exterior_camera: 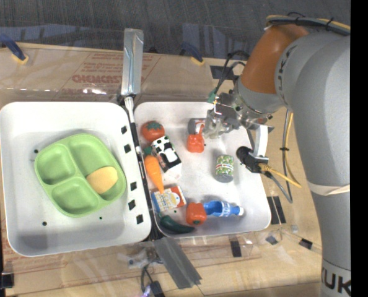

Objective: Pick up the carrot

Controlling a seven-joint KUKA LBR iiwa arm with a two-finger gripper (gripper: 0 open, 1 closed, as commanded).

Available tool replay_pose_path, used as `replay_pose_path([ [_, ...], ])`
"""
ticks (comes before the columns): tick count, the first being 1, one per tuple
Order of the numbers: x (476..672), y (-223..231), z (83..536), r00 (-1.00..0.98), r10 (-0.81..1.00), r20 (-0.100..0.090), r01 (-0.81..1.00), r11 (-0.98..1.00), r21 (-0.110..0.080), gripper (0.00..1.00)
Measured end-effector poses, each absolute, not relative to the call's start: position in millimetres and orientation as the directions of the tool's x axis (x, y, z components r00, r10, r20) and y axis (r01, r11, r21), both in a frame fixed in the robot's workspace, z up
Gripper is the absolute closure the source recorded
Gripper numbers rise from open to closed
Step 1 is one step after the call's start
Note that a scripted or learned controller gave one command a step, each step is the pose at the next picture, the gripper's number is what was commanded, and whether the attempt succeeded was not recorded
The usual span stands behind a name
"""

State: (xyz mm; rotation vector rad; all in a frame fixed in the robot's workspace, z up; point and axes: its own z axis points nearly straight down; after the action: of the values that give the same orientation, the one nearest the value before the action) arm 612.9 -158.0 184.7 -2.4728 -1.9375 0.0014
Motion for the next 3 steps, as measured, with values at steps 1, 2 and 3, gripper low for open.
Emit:
replay_pose_path([
  [1,615.0,-129.7,240.8,0.124,0.992,0.000,0.992,-0.124,-0.001,1.00],
  [2,620.7,-77.9,233.3,-0.171,0.985,0.001,0.985,0.171,-0.005,1.00],
  [3,657.1,-80.4,240.7,-0.312,0.950,-0.001,0.950,0.312,-0.001,1.00],
])
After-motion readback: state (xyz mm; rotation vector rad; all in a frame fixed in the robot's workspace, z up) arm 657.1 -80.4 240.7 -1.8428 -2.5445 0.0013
